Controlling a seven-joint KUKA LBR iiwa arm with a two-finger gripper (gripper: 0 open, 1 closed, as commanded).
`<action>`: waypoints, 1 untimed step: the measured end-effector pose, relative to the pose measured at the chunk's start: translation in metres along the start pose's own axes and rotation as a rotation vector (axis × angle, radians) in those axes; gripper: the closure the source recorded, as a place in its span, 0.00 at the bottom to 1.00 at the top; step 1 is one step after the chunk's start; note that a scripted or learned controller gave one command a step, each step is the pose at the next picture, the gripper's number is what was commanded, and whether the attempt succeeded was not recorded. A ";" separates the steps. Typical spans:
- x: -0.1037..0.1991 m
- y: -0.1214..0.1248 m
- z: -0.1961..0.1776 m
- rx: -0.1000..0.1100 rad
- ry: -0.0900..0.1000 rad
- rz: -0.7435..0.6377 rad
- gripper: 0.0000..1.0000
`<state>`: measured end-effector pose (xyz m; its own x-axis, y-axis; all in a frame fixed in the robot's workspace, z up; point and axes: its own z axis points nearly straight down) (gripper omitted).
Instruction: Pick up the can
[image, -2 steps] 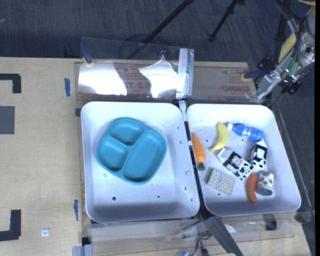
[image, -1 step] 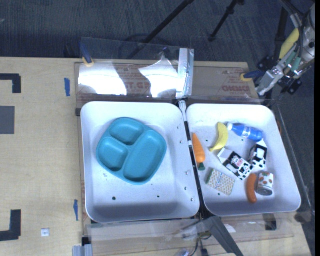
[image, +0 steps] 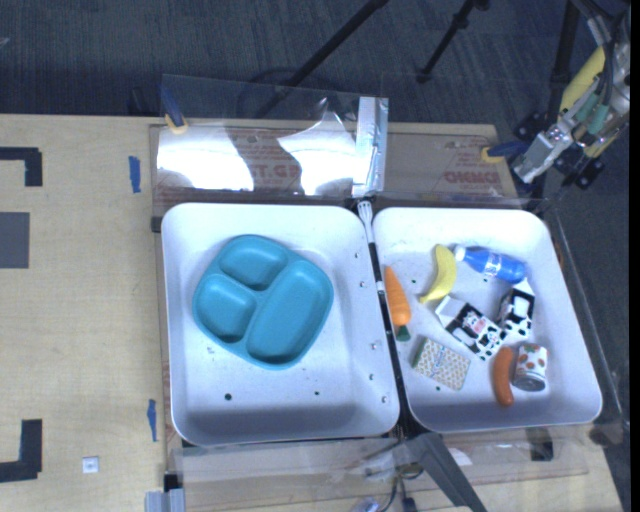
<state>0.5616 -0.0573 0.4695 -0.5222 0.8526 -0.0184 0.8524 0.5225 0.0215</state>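
The can (image: 530, 366) lay on its side in the near right corner of the right bin (image: 575, 300), its pale printed wall showing spots of red and brown. Just to its left, touching or nearly so, lay an orange sausage-shaped toy (image: 502, 377). A tan perforated pad (image: 442, 362) sat further left, near the bin's front. Toward the middle were two black-and-white patterned pieces (image: 470, 326) and (image: 517, 309), close together. A yellow banana (image: 439, 273) lay beyond them, and to its right a blue bottle (image: 491, 264) rested on its side with its white cap pointing left. An orange carrot (image: 398, 302) lay along the bin's left wall.

The left bin (image: 190, 400) held a blue divided plate (image: 262, 299) with three compartments, set near the middle.

The gripper (image: 543, 150) hung at the far right, outside the bins and beyond the right bin's far corner — well apart from the can. Cables and yellow parts crowded around it, and whether its jaws stood open or closed could not be told.
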 end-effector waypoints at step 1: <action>-0.001 0.001 -0.011 -0.006 -0.005 -0.001 1.00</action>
